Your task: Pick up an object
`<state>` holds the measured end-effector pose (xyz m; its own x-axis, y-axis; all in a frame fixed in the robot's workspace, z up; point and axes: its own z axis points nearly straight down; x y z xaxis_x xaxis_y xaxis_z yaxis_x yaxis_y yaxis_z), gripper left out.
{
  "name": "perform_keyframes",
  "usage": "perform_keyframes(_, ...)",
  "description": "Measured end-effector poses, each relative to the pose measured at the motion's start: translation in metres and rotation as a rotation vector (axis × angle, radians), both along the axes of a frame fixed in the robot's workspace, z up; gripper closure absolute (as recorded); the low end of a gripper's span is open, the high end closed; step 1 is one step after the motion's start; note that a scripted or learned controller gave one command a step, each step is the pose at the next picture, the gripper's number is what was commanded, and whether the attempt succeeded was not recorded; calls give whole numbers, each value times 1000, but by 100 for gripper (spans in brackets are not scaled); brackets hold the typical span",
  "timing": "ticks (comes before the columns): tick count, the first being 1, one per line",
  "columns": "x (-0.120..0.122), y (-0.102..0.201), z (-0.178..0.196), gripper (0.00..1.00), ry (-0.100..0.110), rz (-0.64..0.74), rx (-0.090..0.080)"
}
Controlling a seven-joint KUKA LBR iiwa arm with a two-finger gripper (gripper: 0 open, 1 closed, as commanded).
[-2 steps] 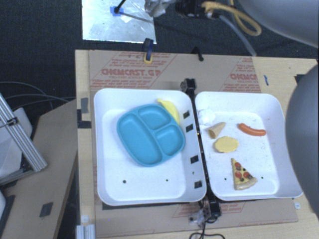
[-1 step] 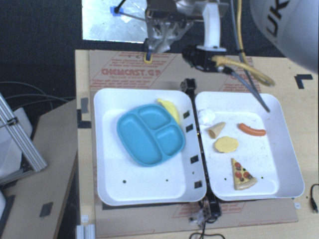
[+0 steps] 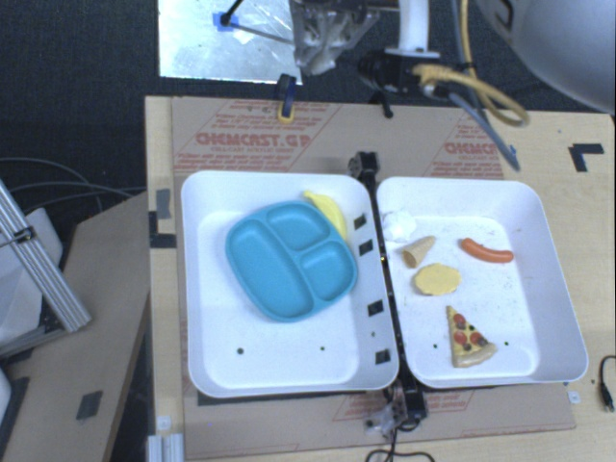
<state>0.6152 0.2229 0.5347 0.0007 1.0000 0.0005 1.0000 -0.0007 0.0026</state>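
My gripper (image 3: 320, 54) hangs high over the bench's far edge, above and behind the left bin (image 3: 207, 354), with nothing seen in it. In that bin lies a blue divided plate (image 3: 289, 258), and a yellow banana (image 3: 328, 210) pokes out behind the plate's far right rim. The right bin (image 3: 549, 287) holds a white crumpled piece (image 3: 397, 224), a tan cone (image 3: 419, 250), a round yellow biscuit (image 3: 437, 279), a red sausage (image 3: 486, 251) and a pizza slice (image 3: 469, 338).
Both bins rest on a cardboard sheet (image 3: 250, 141). A blue and yellow clamp (image 3: 286, 96) stands at its far edge below the gripper. A yellow hose (image 3: 481, 89) and cables trail from the arm at the back right. A metal frame (image 3: 34, 258) leans at the left.
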Motion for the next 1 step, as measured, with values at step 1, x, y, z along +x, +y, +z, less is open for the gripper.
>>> perform_keyframes(1,-76,13,1,100,3,9,2)
